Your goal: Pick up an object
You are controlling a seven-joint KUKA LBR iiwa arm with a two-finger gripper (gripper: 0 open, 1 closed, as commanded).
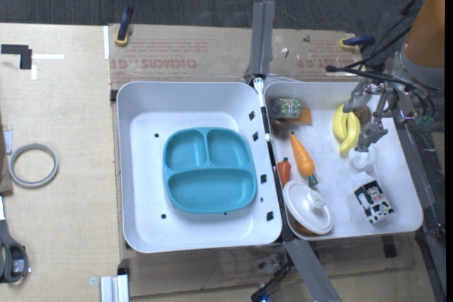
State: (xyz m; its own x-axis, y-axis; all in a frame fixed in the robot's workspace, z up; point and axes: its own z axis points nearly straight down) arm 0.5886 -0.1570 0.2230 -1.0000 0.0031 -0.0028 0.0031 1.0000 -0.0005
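Hovering over the right bin (410,173), the gripper (368,125) hangs off the grey arm (425,39) with its orange band, coming in from the right. The metal fingers (365,138) point down and toward the lower left, and at this angle it looks like nothing sits between them, though I cannot tell whether the jaws stand wide or narrow. Just to the left of the jaws, touching or nearly so, lies the banana (345,128), yellow and curved, with a dark tip up near the gripper's upper finger. Further left of the jaws lies the carrot (302,155), orange with a green end, and above it a small green can (287,107) on its side. Below and left of the jaws sits a white lid (308,206) with a knob, over something brown. Straight below the jaws lies a little black-and-white box (372,201), tilted. Well to the left, in the other bin (134,173), rests a blue divided plate (210,170).
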